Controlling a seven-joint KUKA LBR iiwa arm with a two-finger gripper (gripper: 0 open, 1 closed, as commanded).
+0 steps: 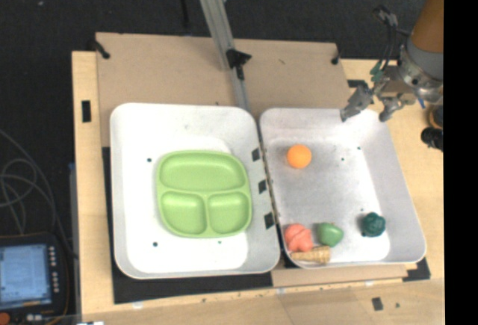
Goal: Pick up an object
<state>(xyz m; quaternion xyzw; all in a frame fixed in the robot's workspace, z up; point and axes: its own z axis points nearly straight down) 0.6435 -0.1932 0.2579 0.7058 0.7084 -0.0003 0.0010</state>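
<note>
From the overhead camera view, the wooden worktop [86, 166] carries two shallow white bins side by side. The left white bin [134, 166] holds a pale green three-compartment plastic plate [203, 193], lying flat near its middle with nothing on it.

The right white bin [351, 189] holds the loose pieces that could serve the task. A small orange ball [299, 156] sits alone in the upper left part, well apart from the rest, which makes it the easiest target in my judgement. Along the near edge a pink rounded toy [297, 236], a green rounded toy [328, 233] and a small tan piece [314, 255] crowd together in the lower left corner, touching or nearly so. A dark green lumpy toy [373, 224] lies by itself toward the lower right.

The gripper [370, 106] hangs over the far right corner of the right bin, its two fingers spread apart and nothing between them. It is well apart from every object, so no grasp looks begun yet.
</note>
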